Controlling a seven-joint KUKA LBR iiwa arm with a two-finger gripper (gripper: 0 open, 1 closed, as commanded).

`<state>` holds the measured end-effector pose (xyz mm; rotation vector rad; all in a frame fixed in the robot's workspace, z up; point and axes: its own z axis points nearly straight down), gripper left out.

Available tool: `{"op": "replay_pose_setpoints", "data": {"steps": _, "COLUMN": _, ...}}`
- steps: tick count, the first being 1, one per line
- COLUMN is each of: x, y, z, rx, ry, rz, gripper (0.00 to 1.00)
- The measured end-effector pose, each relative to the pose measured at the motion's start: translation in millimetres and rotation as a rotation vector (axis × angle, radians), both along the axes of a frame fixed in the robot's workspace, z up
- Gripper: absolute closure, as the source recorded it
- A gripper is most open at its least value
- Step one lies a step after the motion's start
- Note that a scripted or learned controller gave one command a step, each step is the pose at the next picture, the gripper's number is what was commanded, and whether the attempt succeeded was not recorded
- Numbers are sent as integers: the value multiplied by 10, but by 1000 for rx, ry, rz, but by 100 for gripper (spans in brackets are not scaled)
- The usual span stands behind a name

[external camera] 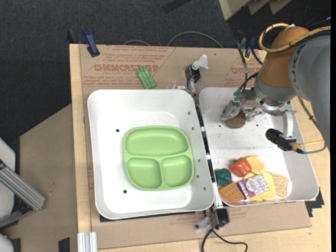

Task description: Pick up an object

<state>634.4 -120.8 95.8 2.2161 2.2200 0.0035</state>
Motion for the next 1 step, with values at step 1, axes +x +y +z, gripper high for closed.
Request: {"op": "replay_pose_setpoints", "data": {"steps": 1, "x": -182, "y": 811, "z": 955, "rx": 4, "ry": -4, "rz": 7, "gripper": 100}}
